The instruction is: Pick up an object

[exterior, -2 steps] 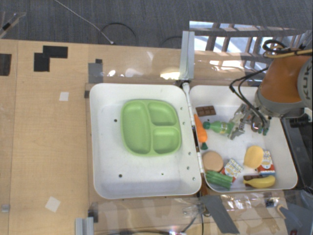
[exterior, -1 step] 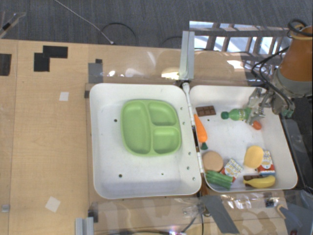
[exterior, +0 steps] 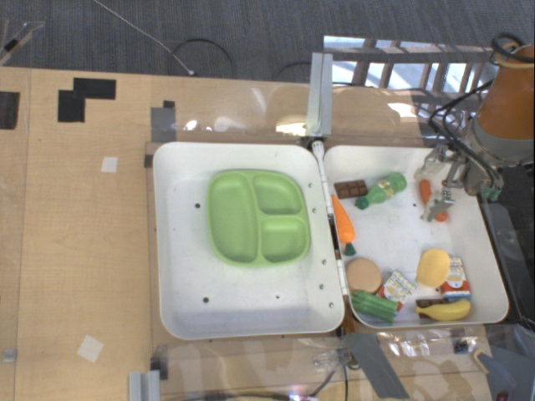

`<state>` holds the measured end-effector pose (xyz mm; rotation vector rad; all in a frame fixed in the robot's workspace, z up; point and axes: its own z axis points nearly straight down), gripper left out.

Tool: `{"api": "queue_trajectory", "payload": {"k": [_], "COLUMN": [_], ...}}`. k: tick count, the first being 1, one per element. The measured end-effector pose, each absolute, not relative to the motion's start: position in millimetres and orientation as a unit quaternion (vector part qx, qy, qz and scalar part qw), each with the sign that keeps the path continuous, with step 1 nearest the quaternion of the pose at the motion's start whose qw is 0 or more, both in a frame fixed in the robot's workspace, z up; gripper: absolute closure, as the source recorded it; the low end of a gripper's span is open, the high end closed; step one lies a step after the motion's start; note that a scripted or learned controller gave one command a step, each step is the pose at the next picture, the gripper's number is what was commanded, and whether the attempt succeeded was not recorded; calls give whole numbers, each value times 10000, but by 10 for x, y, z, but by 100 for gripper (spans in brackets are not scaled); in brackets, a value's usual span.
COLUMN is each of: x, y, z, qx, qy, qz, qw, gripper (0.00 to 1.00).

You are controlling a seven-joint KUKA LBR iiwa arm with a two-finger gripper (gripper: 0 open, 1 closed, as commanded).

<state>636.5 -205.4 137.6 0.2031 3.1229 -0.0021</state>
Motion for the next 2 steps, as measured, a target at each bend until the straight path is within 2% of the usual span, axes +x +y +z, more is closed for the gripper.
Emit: {"api": "queue_trajectory", "payload": {"k": [1,2], "x": [6581,6623], "y": [-2045,-2039], "z": [880,1040], "qx": [883,869], "qy": [9961,9961], "qz": [-1,-8], "qw": [56,128], "gripper": [0,100]}}
